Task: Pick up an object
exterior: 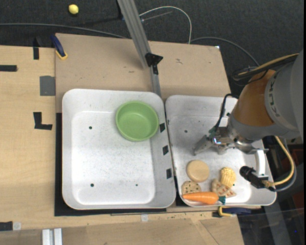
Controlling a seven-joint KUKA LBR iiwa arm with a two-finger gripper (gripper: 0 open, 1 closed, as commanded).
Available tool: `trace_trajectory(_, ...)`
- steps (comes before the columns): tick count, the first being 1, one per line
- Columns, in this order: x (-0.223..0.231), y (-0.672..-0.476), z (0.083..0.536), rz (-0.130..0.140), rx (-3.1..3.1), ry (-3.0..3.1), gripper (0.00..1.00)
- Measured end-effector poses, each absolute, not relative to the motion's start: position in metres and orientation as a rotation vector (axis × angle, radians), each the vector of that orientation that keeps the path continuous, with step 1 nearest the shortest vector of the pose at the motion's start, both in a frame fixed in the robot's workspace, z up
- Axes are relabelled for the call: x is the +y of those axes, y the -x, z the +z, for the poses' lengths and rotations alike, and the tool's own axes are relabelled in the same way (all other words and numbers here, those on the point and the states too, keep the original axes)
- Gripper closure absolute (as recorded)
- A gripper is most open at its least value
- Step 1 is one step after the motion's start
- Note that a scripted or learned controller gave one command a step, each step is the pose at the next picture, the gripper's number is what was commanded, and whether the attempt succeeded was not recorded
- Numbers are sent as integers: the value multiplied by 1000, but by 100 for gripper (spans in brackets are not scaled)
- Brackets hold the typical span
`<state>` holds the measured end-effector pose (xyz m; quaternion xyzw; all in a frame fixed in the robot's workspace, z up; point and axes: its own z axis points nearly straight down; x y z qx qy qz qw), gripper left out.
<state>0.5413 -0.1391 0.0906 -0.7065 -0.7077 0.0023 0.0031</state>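
Observation:
My gripper (204, 142) hangs low over the middle of the right bin (186, 114), its fingers spread open with nothing between them. Just below it lies a round tan bun (198, 171). A yellow corn piece (227, 176), a small brown biscuit (189, 187) and an orange carrot (201, 198) lie along the bin's near edge. A green bowl (136, 120) stands upright in the left bin (81, 152), near its far right corner.
A grey metal pole (135, 27) slants in from the top, ending at the wall between the bins. Black cables loop over the bench behind the right bin. A small yellow ball (73, 8) lies on the dark floor at top left.

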Motion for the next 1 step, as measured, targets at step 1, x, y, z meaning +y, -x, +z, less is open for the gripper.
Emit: trace_trajectory(1, -139, -542, 104, 4, -2221, 2216, 100)
